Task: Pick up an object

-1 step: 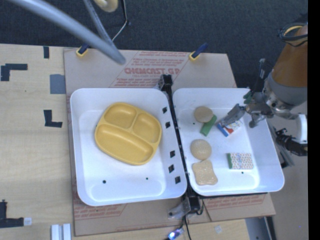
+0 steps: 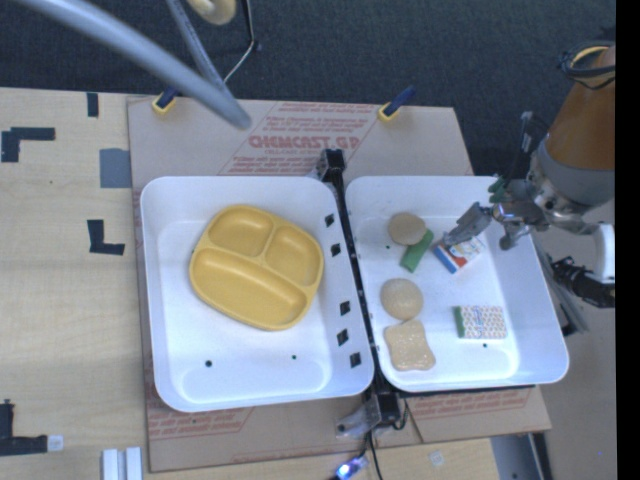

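Observation:
The right white bin (image 2: pixel 530 298) holds several small items: a round tan biscuit (image 2: pixel 406 228), a green block (image 2: pixel 416 251), a red, white and blue packet (image 2: pixel 458 259), a pale round bun (image 2: pixel 402 298), a beige toast-shaped piece (image 2: pixel 409 347) and a patterned card with a green edge (image 2: pixel 481 321). My gripper (image 2: pixel 458 238) reaches in from the right, slanting down toward the left. Its tip is just above the packet and close to the green block. Nothing shows as held.
The left white bin (image 2: pixel 165 268) carries a yellow divided plate (image 2: pixel 258 265). A black divider (image 2: pixel 344 268) runs between the bins. The grey arm with its orange band (image 2: pixel 585 118) stands beyond the right bin's far right corner.

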Action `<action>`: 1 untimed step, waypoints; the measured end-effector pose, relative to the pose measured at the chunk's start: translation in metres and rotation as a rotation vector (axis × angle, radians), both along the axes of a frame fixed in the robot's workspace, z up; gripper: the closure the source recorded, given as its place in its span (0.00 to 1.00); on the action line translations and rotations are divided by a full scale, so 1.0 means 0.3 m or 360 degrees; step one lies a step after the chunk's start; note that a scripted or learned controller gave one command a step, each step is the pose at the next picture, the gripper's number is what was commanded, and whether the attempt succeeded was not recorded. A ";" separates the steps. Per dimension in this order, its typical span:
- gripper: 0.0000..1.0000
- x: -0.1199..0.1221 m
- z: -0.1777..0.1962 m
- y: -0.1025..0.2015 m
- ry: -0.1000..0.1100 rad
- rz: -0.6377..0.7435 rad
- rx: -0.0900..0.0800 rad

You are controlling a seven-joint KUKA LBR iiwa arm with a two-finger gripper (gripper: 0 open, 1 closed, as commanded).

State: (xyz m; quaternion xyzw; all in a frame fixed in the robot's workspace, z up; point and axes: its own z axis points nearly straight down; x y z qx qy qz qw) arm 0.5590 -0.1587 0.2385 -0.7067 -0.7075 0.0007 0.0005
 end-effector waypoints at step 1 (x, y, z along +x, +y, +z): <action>0.00 -0.020 -0.181 -0.029 0.0008 -0.0002 0.0001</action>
